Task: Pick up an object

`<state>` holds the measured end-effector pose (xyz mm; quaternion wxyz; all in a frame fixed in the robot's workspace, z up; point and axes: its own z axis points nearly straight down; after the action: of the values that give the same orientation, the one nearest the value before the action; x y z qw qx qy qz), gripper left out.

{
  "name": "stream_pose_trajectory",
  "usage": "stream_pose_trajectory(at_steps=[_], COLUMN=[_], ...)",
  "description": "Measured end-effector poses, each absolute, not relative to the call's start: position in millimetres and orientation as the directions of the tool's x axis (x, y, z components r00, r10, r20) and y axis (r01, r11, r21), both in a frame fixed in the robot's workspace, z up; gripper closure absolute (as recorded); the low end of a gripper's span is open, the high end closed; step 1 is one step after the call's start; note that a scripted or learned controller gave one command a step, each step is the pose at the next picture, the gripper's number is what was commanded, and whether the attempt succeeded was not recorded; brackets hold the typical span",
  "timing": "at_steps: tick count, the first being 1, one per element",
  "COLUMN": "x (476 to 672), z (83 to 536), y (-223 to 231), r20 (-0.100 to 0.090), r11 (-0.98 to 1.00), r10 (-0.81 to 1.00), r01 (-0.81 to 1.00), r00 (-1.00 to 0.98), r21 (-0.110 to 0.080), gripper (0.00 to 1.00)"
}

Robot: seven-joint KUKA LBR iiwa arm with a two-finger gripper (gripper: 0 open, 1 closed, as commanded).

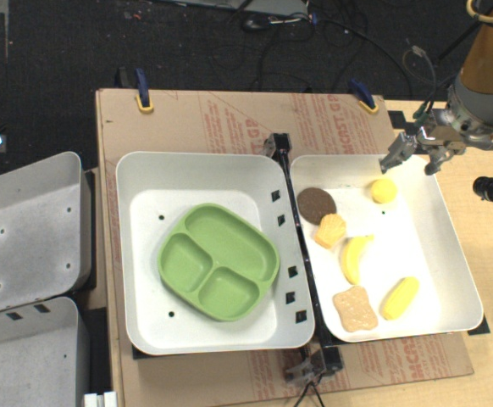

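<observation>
My gripper (413,158) hangs above the far right rim of the right bin (450,253), its two dark fingers spread open with nothing between them. Just below and left of it lies a small yellow ball (384,191). Further into that bin are a brown round cookie (316,203), an orange chunk (330,230), a yellow banana (354,258), a tan toast slice (355,309) and a yellow lemon-shaped piece (399,298).
The left bin (136,227) holds a green divided plate (219,261). A black divider with clips (296,244) runs between the bins. White trays (26,227) lie off the bench at the left. Cardboard (229,117) underlies both bins.
</observation>
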<state>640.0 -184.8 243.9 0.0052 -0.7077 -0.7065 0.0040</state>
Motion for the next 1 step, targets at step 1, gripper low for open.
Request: stream_pose_trajectory(at_steps=[1], x=[642.4], z=[252.7], y=[-184.1], r20=[-0.001], r11=[0.001], r10=[1.000], r01=[1.000], r00=[-0.001], r21=[0.000], gripper=[0.00])
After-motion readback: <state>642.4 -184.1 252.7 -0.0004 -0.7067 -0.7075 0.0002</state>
